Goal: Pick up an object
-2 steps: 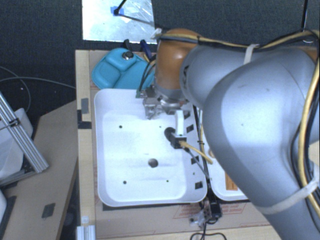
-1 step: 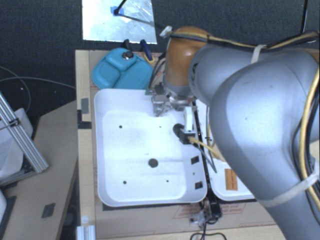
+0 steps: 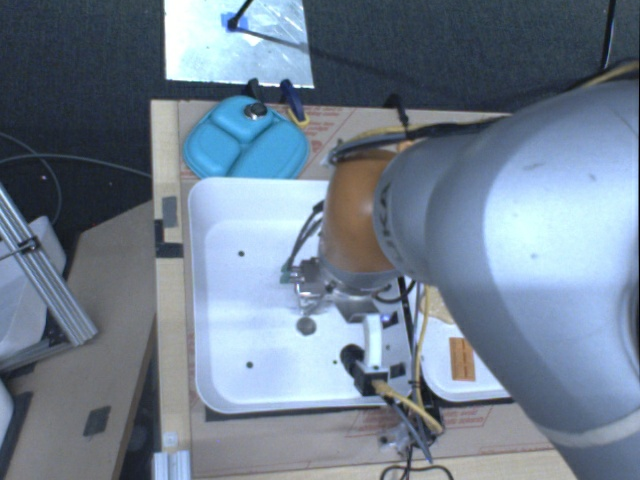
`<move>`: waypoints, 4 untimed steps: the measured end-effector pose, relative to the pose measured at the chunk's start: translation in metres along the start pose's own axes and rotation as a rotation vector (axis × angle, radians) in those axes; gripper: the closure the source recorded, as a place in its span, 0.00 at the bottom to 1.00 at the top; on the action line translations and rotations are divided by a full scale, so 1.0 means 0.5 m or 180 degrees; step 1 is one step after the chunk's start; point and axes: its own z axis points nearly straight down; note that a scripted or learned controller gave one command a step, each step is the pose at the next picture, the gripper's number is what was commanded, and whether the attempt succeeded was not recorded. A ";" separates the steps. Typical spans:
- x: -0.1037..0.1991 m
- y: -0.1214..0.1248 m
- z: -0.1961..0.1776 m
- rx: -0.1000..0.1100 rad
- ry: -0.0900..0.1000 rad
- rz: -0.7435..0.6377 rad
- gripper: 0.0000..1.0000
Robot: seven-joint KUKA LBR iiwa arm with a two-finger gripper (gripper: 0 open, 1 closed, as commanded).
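Grey arm over left white bin

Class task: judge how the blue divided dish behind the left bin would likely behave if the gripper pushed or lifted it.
The blue dish looks like moulded plastic, so probably stiff and light. Lying flat, it would likely slide rather than tip. Its smooth, rounded rim may slip from a pinch.

Fixed overhead camera looks slantwise onto bins.

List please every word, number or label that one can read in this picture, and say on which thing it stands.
No text here is readable.
Red print on the cardboard under the bins: too blurred to read.
Orange label in the right bin: no letters can be made out.
Blue container: no visible lettering.
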 end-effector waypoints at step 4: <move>0.018 -0.076 -0.554 -0.0066 0.0009 0.0001 1.00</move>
